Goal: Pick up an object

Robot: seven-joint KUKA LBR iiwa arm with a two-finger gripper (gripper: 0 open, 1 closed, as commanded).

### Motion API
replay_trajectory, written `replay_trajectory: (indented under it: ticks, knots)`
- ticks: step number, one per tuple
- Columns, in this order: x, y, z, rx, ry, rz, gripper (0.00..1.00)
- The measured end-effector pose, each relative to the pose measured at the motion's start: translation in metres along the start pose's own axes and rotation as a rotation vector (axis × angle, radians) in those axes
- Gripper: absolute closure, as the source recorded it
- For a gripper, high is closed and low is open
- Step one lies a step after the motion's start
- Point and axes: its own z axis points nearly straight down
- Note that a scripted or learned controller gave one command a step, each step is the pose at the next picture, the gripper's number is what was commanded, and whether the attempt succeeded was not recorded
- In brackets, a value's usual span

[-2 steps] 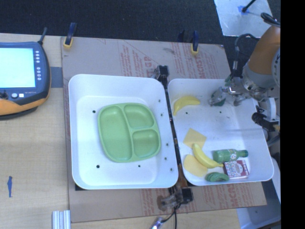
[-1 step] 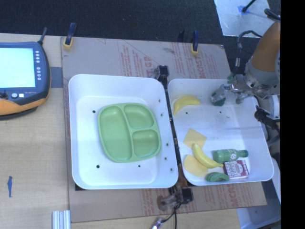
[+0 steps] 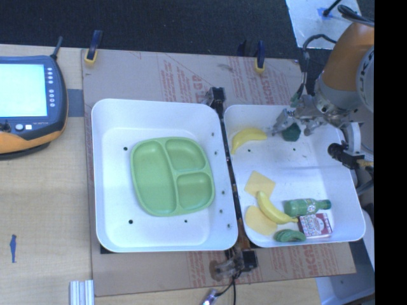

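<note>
— Over the right bin's [image 3: 343,176] far edge, what did the gripper [image 3: 291,127] have?
— Fingers pinched a small dark green object [image 3: 291,133], near that bin's far left corner, just beside a yellow banana piece [image 3: 247,136].
— Rest of that bin?
— Near edge: banana [image 3: 272,209], two yellow slices [image 3: 259,184], green bottle [image 3: 306,206], red carton [image 3: 315,225], green lump [image 3: 289,236].
— Left bin [image 3: 108,170]?
— Held a green divided plate [image 3: 172,175], centered.
</note>
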Motion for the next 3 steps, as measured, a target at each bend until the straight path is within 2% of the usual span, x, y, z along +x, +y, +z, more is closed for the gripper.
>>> replay_trajectory:
  ticks: [1,2,3]
  knots:
    - [-0.001,0.0,-0.01,0.002,0.0,-0.001,1.0]
    - [0.084,-0.058,-0.083,-0.001,-0.001,-0.002,1.0]
    - [0.083,-0.059,-0.082,0.0,-0.001,0.0,0.0]
